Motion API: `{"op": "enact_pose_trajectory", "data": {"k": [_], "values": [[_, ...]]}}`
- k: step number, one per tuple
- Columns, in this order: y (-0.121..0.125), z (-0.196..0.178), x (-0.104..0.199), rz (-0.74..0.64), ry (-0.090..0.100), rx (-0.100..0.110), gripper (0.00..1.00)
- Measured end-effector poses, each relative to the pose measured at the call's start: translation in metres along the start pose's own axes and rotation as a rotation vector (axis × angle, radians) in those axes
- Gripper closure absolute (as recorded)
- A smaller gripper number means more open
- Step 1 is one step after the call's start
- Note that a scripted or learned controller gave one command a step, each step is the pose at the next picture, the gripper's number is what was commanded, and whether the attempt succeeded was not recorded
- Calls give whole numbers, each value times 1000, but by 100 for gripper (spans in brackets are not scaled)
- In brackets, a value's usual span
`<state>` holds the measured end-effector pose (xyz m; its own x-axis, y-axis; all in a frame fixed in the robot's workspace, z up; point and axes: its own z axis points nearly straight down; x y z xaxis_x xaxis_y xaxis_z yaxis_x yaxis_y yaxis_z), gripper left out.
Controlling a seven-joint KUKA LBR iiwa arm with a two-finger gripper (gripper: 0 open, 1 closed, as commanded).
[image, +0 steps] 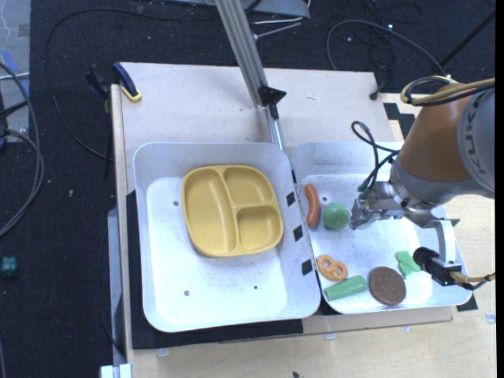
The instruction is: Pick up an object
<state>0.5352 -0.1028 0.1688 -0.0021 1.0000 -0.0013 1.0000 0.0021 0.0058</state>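
Best aimed at the green ball (336,216) — lying in the right bin (339,160), between the sausage (313,205) and the gripper (364,213), just beside both. Jaw state: cannot tell. Worth centring straight above before descending, clear of the sausage.

A yellow divided tray (233,210) is seen in the left bin (157,290). The gripper (361,215) is poised beside a green ball (336,216) (right bin (315,157)).

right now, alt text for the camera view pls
A grey and orange robot arm reaches from the right, its hand low in the right bin beside a green ball, near a sausage, pretzel and brown disc. The left bin holds a yellow divided tray.
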Motion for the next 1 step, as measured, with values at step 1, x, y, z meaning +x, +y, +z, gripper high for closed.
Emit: {"op": "enact_pose_trajectory", "data": {"k": [1], "values": [[-1,-63,-4,0,0,-1,100]]}}
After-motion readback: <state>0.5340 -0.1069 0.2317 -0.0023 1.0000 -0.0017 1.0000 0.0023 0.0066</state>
